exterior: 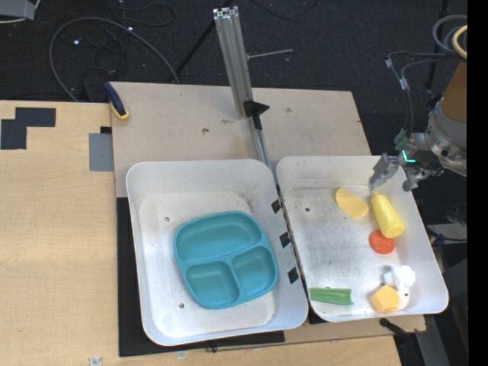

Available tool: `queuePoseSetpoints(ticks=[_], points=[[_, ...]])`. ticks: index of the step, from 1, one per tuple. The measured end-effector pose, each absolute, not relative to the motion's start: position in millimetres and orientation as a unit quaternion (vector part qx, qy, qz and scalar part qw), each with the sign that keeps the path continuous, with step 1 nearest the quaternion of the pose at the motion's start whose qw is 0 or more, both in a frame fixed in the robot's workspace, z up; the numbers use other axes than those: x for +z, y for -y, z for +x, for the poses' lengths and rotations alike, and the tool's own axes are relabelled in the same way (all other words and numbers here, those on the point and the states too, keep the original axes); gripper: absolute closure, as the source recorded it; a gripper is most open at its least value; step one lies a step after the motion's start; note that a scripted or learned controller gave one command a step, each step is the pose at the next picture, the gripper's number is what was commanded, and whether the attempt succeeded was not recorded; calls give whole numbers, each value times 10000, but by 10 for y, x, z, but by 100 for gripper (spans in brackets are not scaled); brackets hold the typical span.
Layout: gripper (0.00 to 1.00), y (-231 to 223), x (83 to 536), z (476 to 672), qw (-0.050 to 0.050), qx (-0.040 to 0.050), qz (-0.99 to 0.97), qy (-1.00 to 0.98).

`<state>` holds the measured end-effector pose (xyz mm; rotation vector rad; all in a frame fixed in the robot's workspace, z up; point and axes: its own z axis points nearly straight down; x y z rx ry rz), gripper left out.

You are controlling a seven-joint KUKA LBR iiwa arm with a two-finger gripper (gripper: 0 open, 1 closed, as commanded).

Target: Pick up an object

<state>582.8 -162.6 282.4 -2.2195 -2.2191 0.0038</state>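
Note:
My gripper hangs over the far right corner of the right bin, open, with nothing between its two fingers. Just below it lie a yellow cylinder and a pale yellow oval piece. A small red-orange round object sits under the cylinder. Near the bin's front lie a green flat strip, an orange-yellow chunk and a small white object.
The left bin holds a teal divided tray. A metal post stands behind the bins, with a black clamp at its foot. Black clips mark the seam between the bins. Cables lie on the dark floor behind.

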Motion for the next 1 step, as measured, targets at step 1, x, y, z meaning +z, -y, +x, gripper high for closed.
queuePoseSetpoints(ticks=[1], points=[[0,1627,2837,5834,4,4,-7071,7071]])
